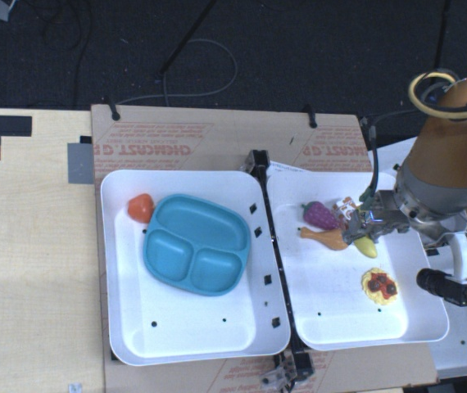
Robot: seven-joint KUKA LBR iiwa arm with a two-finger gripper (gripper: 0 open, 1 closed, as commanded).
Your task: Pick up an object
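end effector [363,229] fingers lost in toy clutter, arm [445,146] cut off at right

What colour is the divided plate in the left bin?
Blue, a light turquoise shade; the divided plate shows best in the camera view.

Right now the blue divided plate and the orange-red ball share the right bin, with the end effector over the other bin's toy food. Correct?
Not quite: the camera view shows the blue divided plate and the orange-red ball in the left bin. The end effector is over the right bin, among its toy food.
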